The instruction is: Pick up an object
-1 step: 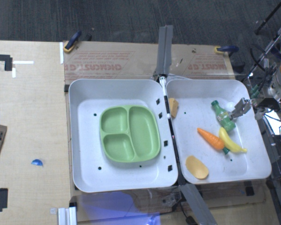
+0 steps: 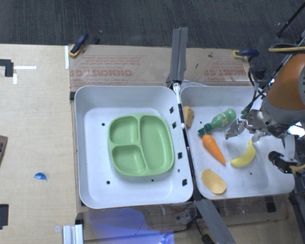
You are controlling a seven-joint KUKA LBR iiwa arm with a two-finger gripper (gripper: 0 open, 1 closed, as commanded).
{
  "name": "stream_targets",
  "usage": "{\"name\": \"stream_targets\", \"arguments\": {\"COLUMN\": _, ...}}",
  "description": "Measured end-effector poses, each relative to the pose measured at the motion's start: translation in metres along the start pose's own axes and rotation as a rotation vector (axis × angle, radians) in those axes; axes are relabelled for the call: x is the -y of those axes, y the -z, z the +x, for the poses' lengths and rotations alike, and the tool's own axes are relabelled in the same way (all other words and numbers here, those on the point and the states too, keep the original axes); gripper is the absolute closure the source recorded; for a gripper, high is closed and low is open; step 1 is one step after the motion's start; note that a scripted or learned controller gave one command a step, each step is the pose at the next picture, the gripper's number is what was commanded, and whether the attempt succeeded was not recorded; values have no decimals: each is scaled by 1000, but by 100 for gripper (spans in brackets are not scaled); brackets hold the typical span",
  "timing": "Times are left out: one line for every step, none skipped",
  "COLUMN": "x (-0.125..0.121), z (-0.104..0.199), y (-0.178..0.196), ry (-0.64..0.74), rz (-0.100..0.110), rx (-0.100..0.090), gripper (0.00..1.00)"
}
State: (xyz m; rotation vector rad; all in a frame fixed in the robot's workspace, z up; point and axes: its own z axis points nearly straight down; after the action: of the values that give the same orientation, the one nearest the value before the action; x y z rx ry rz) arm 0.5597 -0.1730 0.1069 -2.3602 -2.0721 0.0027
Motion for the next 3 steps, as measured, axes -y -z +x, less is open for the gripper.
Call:
{"name": "stream_targets", "arguments": {"x": 29, "z": 52, "y": -17, "ry": 191, "rz": 3, "rx": -1, "gripper": 0}}
{"name": "stream_targets", "arguments": {"x": -25, "z": 63, "y": -16, "ry": 196, "rz": 0, "rx": 0, "gripper": 0}}
{"name": "stream_targets", "arguments": {"x": -51, "z": 58, "y": -16, "ry": 135, "rz": -1, "rx": 1, "gripper": 0}}
